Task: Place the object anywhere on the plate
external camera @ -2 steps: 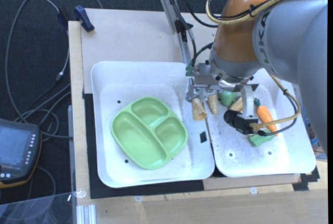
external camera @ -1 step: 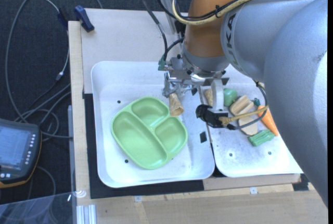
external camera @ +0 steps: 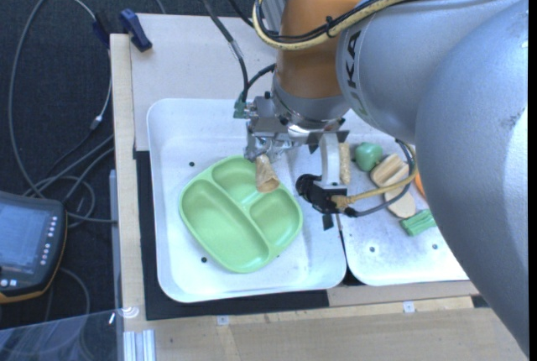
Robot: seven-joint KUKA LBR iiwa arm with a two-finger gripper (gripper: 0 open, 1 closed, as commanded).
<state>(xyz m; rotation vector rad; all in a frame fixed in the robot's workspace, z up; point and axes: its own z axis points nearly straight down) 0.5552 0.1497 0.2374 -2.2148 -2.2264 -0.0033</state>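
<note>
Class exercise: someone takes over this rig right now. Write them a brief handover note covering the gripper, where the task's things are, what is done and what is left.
Gripper: over the left bin, shut on a tan object that hangs between its fingers.
Plate: green, divided, lying in the left bin. The object is at the plate's upper right rim.
Other items lie in the right bin.
Done: object picked up and brought to the plate.
Left: release it onto the plate, ideally a little further in from the rim, then withdraw.

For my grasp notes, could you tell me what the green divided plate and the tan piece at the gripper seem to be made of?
Green divided plate: probably moulded plastic, smooth with a soft sheen and rounded ridges. Tan piece below the gripper: possibly cork or wood, matte and speckled; too small to settle.
</note>
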